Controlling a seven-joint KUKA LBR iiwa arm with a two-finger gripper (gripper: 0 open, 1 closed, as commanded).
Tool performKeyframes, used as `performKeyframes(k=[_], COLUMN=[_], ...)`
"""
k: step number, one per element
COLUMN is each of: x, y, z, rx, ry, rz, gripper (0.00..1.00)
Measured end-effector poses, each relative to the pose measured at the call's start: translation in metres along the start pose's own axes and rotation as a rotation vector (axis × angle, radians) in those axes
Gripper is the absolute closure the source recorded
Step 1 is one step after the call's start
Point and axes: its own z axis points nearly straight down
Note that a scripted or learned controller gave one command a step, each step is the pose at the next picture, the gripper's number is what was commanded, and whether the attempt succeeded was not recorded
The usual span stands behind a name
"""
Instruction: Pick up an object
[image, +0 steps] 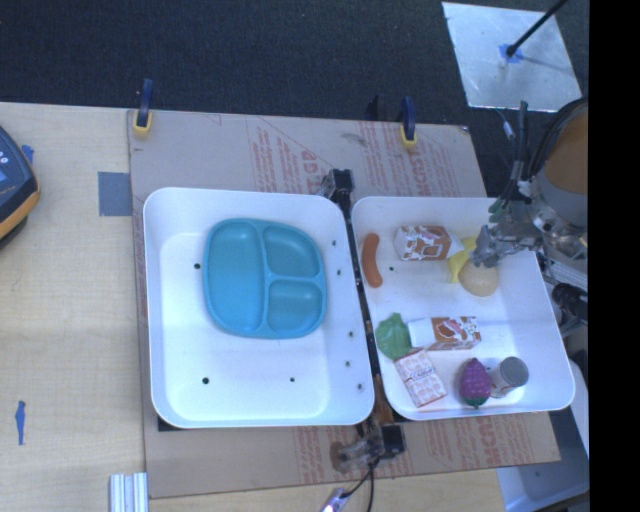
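Pale yellow, smooth and rounded: the lemon-like toy sits at about 2 o'clock in the right bin, touching a brighter yellow piece at its 10 o'clock. It is taken as the task's thing, since the gripper hangs just above it at its 12 o'clock edge.

Gripper state cannot be told; the tool is blurred against the arm's clutter. Nothing is seen held in it.

Handling, as judged:
- Probably hollow plastic, light, stiff, not fragile.
- Curved and likely slippery; squeeze-out to be expected if taken off-centre.
- Best taken across the widest middle, square on, away from the yellow piece so that both are not caught.

Other candidates in the same bin:
- sausage at 10 o'clock, thin, easy across its short axis
- printed packet at 12 o'clock
- green leaf, flat carton and card near centre and 7 o'clock, flat and hard to get under
- purple fruit and small can at 5 o'clock, touching or nearly so

A blue divided plate lies in the left bin.
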Motion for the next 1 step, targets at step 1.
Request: performKeyframes(k=[1], x=[0.0002], y=[0.0001], z=[-0.0001], rx=[0.0], ry=[0.0], rz=[0.0], gripper=[0.0])
